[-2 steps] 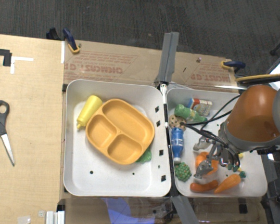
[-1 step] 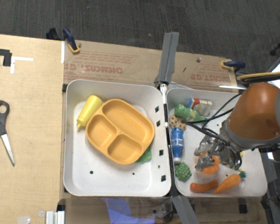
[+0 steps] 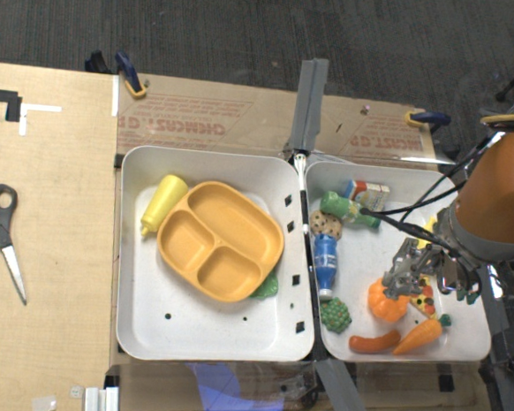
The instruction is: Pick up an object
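My gripper [image 3: 402, 278] reaches down into the right bin [image 3: 476, 346], right over an orange pumpkin-like toy [image 3: 385, 307] and touching or nearly touching its top. A toy carrot [image 3: 419, 335] and a red sausage [image 3: 374, 344] lie just in front of it near the bin's front wall. Further left in the same bin lie a blue bottle [image 3: 325, 263], a green bumpy ball [image 3: 335, 315], a cookie [image 3: 324, 224], a green bottle [image 3: 345, 208] and a small white carton [image 3: 369, 193]. The gripper body hides the fingertips.
The left bin [image 3: 141, 324] holds an orange divided plate [image 3: 220, 239], a yellow bottle [image 3: 162, 203] at its left, and a green item [image 3: 267, 288] peeking from under the plate. Scissors [image 3: 5, 234] lie on the wooden bench at far left. Black cables [image 3: 416, 204] cross the right bin.
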You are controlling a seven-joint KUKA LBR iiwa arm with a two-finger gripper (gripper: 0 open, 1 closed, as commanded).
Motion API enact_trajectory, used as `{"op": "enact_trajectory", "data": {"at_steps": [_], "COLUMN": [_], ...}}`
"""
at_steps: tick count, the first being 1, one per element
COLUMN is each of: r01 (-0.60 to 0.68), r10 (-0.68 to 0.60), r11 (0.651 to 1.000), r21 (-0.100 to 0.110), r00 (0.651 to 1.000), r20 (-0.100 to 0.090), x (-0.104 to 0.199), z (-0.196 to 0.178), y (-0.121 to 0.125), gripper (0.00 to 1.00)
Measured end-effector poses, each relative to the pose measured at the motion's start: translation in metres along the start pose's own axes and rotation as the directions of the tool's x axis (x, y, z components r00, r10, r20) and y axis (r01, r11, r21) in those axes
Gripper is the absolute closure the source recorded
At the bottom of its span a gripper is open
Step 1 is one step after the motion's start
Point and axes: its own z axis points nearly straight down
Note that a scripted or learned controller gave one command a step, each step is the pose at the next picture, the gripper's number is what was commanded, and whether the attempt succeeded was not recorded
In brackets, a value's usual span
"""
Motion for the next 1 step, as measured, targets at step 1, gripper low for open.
{"op": "enact_trajectory", "data": {"at_steps": [1], "r01": [0.0], "r10": [0.0], "r11": [1.0], "r21": [0.0], "r00": [1.0], "r20": [0.0], "x": [0.0001], "z": [0.0001], "y": [0.0001], "gripper": [0.0]}}
